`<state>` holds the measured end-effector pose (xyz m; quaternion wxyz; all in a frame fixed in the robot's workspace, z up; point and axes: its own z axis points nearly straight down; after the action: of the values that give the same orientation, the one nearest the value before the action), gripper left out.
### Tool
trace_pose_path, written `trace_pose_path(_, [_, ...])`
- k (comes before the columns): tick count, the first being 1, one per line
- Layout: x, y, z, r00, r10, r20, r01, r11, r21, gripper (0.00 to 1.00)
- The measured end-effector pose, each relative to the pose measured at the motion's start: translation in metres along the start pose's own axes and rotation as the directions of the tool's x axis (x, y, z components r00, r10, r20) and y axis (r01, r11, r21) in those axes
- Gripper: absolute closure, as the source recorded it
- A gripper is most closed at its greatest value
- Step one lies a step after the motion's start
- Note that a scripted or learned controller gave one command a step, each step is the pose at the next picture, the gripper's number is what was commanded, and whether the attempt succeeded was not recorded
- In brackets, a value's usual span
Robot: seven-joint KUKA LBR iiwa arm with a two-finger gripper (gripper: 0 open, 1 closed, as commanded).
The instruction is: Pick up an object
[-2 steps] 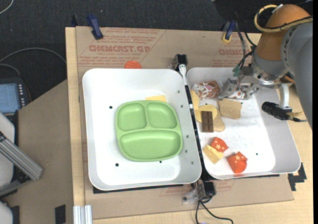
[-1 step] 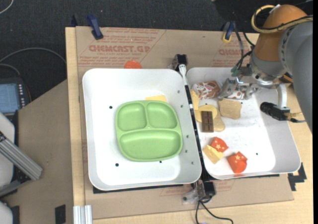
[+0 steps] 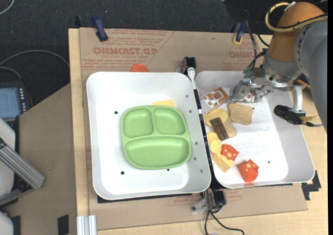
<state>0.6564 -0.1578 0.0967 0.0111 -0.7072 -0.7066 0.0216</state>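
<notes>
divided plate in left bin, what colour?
Light green, plain; clearest in the camera view.

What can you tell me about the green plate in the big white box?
The green plate looks like smooth plastic, pale green, a rounded rectangle with three sections: two small ones at the back and one long one in front. It lies flat, right side up, near the middle of the left white bin. A pale yellow piece sits against its back edge. Nothing shows inside its sections.
</notes>
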Motion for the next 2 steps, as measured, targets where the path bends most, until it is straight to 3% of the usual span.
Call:
trace_pose_path(1, [0.114, -0.043, -0.138, 1.0, -0.012, -0.02, 0.011, 0.998, -0.06, 1.0])
trace_pose_path(2, [0.152, -0.083, -0.146, 1.0, -0.006, -0.018, 0.006, 0.999, -0.043, 1.0])
